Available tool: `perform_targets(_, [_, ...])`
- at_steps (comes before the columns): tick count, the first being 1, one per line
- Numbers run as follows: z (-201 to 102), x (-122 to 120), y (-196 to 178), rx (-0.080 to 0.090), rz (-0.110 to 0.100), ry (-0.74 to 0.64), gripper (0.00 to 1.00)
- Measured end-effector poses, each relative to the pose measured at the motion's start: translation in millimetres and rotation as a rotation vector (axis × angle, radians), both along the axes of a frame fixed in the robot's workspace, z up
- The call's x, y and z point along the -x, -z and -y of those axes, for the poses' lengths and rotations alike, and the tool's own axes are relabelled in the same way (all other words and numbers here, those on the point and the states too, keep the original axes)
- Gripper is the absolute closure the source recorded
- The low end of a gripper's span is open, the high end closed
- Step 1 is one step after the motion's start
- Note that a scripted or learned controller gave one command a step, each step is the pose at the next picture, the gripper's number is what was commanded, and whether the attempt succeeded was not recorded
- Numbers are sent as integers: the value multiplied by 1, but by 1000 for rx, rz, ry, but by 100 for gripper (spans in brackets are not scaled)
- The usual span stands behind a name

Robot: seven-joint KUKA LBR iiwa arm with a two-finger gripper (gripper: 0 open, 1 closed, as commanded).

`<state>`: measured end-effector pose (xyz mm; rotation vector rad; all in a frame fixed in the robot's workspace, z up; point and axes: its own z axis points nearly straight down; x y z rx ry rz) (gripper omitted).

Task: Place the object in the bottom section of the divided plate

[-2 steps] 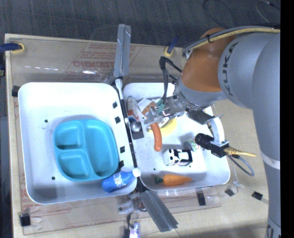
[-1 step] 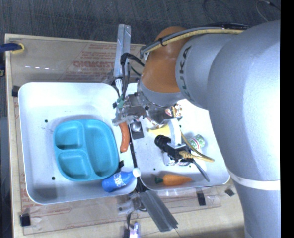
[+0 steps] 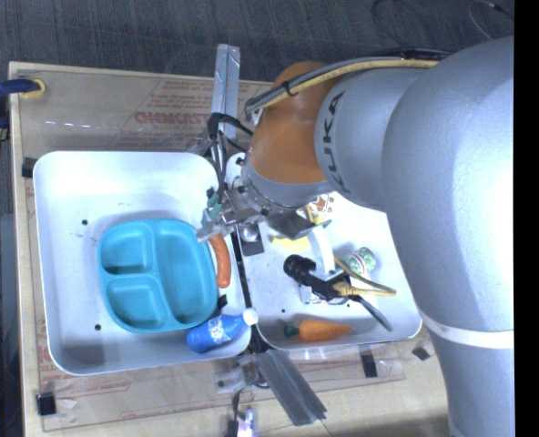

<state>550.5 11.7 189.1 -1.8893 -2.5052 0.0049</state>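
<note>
End effector [image 3: 222, 224] sits over the divider between your two bins; fingers' state can't be told, arm body blocks them. Hot dog [image 3: 221, 260] lies just below it, at right edge of blue divided plate [image 3: 156, 276] in left bin [image 3: 60, 244]. Blue bottle [image 3: 217, 332] near plate's lower corner. Carrot [image 3: 322, 330] in right bin [image 3: 401, 321].

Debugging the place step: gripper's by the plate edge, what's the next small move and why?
Probably shift left, over the blue divided plate. The gripper sits above the hot dog, which lies beside the plate's right rim, outside every section. Whether the hot dog is gripped is unclear.
</note>
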Motion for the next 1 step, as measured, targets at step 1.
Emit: perform_targets(1, [0, 0, 0, 0, 0, 1, 0])
